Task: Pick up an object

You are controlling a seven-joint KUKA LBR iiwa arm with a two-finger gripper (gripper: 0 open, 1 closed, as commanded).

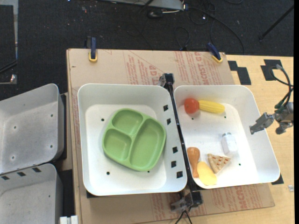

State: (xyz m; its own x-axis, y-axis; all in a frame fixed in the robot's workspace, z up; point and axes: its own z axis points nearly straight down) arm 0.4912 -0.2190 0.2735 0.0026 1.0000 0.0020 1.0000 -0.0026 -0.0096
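The right bin (261, 162) holds a red tomato (190, 106) touching a yellow corn cob (211, 107) at its far side. A small pale bottle (228, 143) lies near the middle. At the near left are an orange piece (193, 155), a yellow lemon-like piece (206, 173) and a tan triangular wedge (218, 162), close together. A green divided plate (134, 139) lies in the left bin (88, 125). My gripper (262, 123) hangs at the right bin's right rim, apart from every object, with nothing visible in it.
Both bins rest on a cardboard-covered bench (140, 64) held by two clamps (93, 50) at the far edge. White trays (28, 125) lie off the bench to the left. Cables run over the dark floor (210, 13) behind.
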